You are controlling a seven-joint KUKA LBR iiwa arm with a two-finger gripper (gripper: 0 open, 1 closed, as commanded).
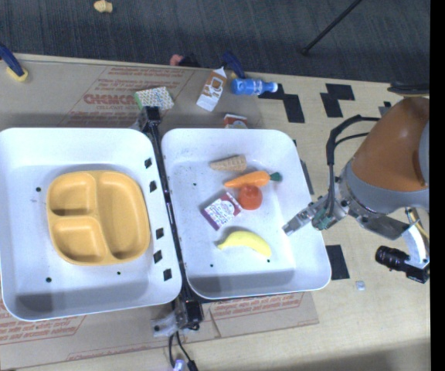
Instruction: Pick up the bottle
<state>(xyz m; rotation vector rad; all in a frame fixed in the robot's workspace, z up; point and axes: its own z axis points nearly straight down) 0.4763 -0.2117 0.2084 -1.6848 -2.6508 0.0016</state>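
The bottle (249, 87) is small and blue with a pale cap end. It lies on its side on the cardboard behind the right bin (307, 261), outside both bins. My gripper (306, 218) hangs over the right rim of that bin, low and at the arm's left end, with the orange-banded wrist (388, 157) to its right. The gripper is well in front of the bottle and apart from it, and I see nothing in it.
The right bin holds a tan cone (229, 163), a carrot (249, 179), a red ball-like fruit (251, 198), a purple packet (222, 210) and a banana (245, 242). A yellow divided plate (99, 215) fills the left bin. A small carton (212, 90) lies next to the bottle.
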